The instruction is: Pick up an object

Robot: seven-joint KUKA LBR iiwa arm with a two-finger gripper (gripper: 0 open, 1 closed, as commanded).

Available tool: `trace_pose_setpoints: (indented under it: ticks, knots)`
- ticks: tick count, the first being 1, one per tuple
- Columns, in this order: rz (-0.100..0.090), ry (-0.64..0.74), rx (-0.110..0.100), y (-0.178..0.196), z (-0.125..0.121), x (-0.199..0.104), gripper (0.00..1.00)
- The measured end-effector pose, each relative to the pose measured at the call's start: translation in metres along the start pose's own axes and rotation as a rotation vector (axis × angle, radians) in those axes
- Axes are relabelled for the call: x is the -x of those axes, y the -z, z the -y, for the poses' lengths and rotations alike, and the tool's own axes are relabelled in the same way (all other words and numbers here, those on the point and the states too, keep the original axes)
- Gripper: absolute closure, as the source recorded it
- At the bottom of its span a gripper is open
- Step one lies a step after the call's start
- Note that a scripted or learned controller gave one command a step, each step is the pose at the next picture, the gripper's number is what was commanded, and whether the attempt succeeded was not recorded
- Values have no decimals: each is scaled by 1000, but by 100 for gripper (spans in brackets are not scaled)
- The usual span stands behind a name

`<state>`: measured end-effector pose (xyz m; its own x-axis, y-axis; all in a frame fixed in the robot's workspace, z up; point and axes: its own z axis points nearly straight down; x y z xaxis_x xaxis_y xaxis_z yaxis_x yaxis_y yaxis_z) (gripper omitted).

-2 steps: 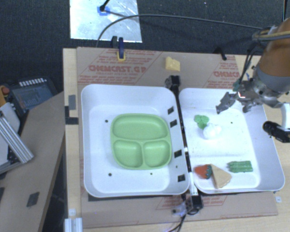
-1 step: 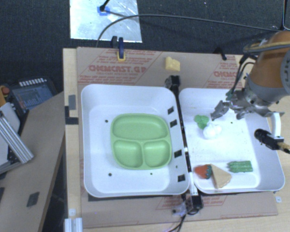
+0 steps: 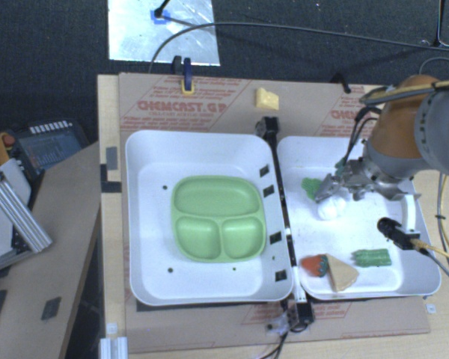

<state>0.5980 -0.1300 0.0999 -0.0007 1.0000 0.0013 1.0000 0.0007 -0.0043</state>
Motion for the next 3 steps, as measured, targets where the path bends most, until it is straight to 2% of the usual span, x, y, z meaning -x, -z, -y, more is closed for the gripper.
trace_pose_setpoints:
  ticks: [1,2,3]
  knots:
    - [3,0,9,15,-2,1,100]
    - [4,2,13,73,-10,9,100]
    - [3,2,11,120,-5,8,100]
